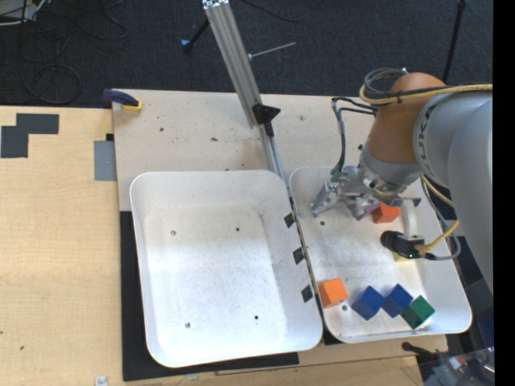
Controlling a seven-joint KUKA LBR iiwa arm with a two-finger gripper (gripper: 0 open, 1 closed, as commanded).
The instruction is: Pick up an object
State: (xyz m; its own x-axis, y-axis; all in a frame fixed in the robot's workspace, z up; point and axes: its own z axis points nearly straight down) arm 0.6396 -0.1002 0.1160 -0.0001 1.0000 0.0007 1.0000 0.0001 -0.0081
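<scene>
So the arm comes in from the right and bends down over the back half of the right bin, with its orange band facing the camera. The claw sits low near that bin's back left corner. Honestly can't tell if it's wide or narrow from this angle, it's just a tangle of shiny metal. I don't see anything gripped in it.

The closest thing to it is a red block, just beside the claw on the right and partly tucked under the wrist. There's also a tiny bit of purple between them, too small to say what it is.

The rest of the stuff is lined up along the front of the same bin, well apart from the claw. There's an orange cube near the front left corner and a blue cube beside it. A second blue cube is right up against the first. A green cube is pressed next to that one, toward the front right corner.

The left bin butts against the right one, with three little black clips along the seam. Both sit on the tabletop. Behind them a metal rail leans up and away, and a blue clamp sits at the tabletop's back left corner.
</scene>
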